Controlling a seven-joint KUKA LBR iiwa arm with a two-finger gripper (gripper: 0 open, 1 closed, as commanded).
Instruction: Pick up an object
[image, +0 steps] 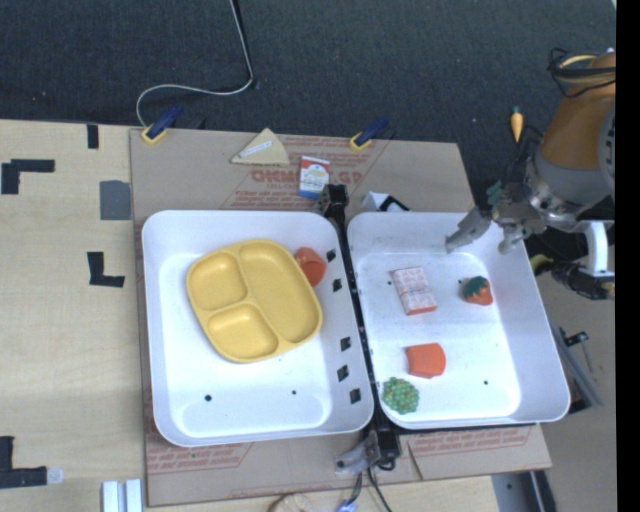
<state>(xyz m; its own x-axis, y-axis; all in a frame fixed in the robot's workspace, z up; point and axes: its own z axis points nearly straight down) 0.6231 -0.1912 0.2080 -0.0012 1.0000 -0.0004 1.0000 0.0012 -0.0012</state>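
The right bin (520, 330) holds several small items: a pinkish wafer block (412, 291), an orange-red block (427, 360), a green broccoli piece (401, 396) and a small orange-and-green vegetable (476, 290). My gripper (489, 233) hangs over the bin's far right corner, its two grey fingers (464, 234) spread open with nothing between them. It stands above and a little behind the small vegetable, apart from it.
The left bin (170, 330) bears a yellow divided plate (253, 298) with a red-orange item (311, 265) at its right edge. Behind the bins on the cardboard lie a wedge-shaped piece (262, 148) and a small red-white carton (314, 177). A black divider (343, 290) runs between the bins.
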